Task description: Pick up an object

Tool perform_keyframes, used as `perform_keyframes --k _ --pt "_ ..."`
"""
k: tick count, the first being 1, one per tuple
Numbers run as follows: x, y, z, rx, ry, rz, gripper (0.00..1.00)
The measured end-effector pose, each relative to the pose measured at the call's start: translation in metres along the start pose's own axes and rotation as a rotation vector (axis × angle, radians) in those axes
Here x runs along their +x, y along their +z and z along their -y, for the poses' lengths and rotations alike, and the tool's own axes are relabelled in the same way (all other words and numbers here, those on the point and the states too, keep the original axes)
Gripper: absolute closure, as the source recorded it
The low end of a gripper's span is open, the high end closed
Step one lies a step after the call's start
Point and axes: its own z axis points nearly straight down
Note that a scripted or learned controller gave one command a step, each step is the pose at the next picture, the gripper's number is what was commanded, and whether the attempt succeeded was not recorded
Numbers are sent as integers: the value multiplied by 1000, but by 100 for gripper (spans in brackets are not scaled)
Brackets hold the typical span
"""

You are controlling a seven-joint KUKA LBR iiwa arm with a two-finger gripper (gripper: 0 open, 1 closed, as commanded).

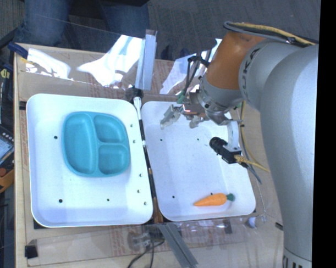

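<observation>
An orange toy carrot (212, 200) with a green top lies near the front right corner of the right bin (177, 175). My gripper (182, 118) hangs over the far end of that bin, well behind the carrot. Its two grey fingers (169, 116) stand spread apart with nothing between them.
The left bin (40, 170) holds a blue divided plate (96, 143) with three compartments. A dark ridge separates the two bins. Clear plastic sheeting and a metal bar lie behind the bins on the bench. The arm's bulk covers the right side.
</observation>
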Motion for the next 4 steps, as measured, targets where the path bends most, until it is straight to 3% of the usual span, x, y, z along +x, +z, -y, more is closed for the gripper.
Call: perform_keyframes --k 1,2,3,4 --pt "-24 42 69 1 20 0 0" --pt "-87 7 101 -4 40 0 0" --pt "-80 31 146 0 18 -2 0" --pt "-87 107 147 -2 -5 -2 0"
